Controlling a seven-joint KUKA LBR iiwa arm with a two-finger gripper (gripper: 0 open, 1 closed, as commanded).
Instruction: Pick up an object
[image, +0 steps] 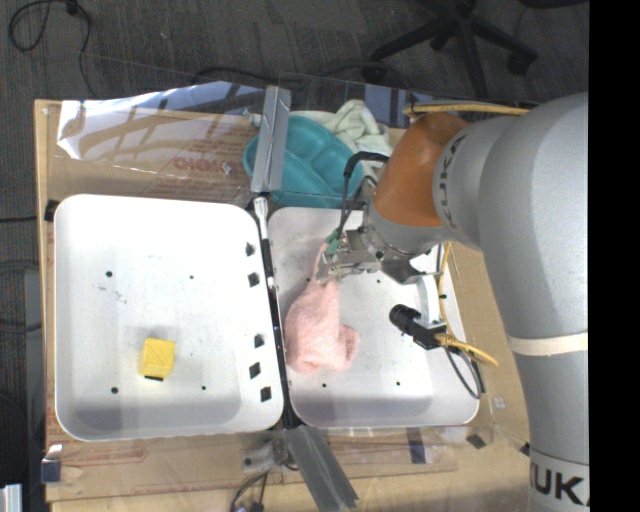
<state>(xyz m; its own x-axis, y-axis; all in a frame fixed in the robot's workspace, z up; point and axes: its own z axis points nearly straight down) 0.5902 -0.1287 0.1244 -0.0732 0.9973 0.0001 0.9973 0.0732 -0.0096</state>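
Note:
A soft pink object (320, 330) lies in the right bin (420, 400), against its left wall. My gripper (335, 262) hangs just above the pink object's upper end, pointing down into the right bin. A small yellow block (157, 358) rests in the left bin (100, 230), near its front left. The arm's grey body and orange band cover the right bin's far right part.
A teal object (300, 160) and a pale cloth (358, 122) lie behind the right bin. A black cable part (415, 325) hangs from the arm over the right bin. A metal divider (268, 290) runs between the bins.

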